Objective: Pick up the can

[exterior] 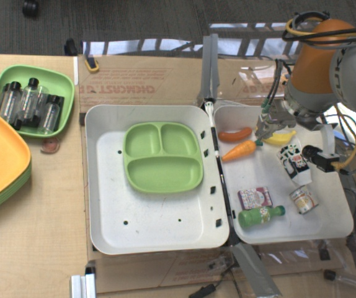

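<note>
Can (303,200): lying on its side in the right bin (327,228), near the front right corner, well apart from the gripper (268,128) and nearer the onlooker than it is; nothing is touching it.

Going left to right across the bench:

Orange plates (1,160), stacked, sitting at the far left edge.

Green tray (57,82) holding several dark-capped clear bottles (29,106), sitting behind the plates, far to the left of the gripper.

Left bin (103,216) carrying a green divided plate (163,156), lying flat toward the back.

Red sausage-shaped toy (235,133) and orange carrot (239,150), lying just left of the gripper, the carrot slightly in front.

Pink packet (254,198) and green bottle (262,215), lying on its side, both resting well in front of the gripper.

Gripper, hanging low over the back of the right bin; whether it is spread or closed I cannot tell from where I am standing.

Yellow banana (280,138), lying just right of the gripper, close against it.

White and black carton (294,161), lying to the right and in front of the gripper, just behind the can.
</note>
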You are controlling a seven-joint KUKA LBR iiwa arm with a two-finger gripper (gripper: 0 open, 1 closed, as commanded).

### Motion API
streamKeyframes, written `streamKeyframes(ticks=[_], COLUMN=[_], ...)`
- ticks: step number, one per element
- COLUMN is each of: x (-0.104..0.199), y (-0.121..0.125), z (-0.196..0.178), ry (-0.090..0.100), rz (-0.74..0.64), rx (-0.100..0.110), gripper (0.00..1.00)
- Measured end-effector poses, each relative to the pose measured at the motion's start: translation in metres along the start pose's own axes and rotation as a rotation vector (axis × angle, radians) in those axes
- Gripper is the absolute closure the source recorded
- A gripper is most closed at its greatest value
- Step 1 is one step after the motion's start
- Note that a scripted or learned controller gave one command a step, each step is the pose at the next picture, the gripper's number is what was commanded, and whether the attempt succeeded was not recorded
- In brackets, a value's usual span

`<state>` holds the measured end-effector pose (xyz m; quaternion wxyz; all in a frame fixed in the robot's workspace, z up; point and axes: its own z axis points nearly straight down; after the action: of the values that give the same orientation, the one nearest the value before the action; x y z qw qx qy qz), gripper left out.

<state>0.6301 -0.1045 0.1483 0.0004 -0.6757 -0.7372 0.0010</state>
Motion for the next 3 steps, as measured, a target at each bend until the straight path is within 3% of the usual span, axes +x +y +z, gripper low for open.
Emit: streamKeyframes(ticks=[1,2,3], x=[-0.008,-0.008,-0.010], y=[-0.043,-0.043,-0.040], z=[0.057,0.057,-0.029], ry=[0.001,0.001,0.000], rz=[0.074,0.074,0.010], rx=[0.000,0.000,-0.001], gripper=[1.00,0.00,0.00])
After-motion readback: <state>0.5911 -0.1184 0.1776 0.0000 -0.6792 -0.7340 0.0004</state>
